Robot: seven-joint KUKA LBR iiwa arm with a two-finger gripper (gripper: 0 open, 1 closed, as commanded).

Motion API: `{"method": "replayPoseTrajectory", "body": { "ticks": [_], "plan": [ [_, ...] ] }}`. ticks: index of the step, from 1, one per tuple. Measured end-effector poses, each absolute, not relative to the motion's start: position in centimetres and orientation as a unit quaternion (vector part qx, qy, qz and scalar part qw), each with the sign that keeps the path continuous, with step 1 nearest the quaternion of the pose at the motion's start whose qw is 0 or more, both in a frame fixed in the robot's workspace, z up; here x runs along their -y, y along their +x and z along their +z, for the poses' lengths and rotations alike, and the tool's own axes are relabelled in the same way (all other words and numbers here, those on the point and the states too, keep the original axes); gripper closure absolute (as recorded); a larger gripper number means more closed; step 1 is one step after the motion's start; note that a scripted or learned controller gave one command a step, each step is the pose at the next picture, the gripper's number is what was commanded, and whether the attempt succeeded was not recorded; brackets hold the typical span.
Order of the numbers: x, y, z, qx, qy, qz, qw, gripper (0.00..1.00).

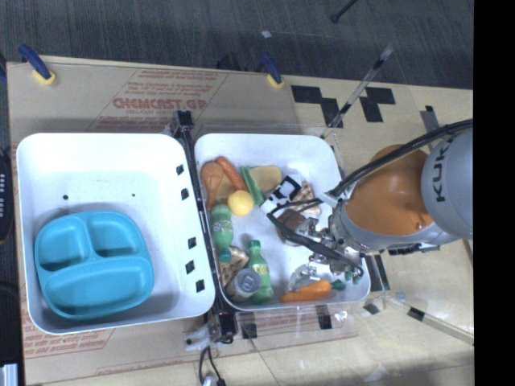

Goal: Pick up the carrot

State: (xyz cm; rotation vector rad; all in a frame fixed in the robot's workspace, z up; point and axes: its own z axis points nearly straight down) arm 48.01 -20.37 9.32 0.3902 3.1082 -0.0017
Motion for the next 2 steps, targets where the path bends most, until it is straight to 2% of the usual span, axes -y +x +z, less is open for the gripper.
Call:
{"method": "replayPoseTrajectory", "body": {
  "ticks": [1,2],
  "plan": [
    [20.36,48.23,10.40,-0.993,0.121,-0.0018,0.006,1.00],
    [20.35,48.22,10.38,-0.993,0.121,-0.0018,0.006,0.00]
  ]
}}
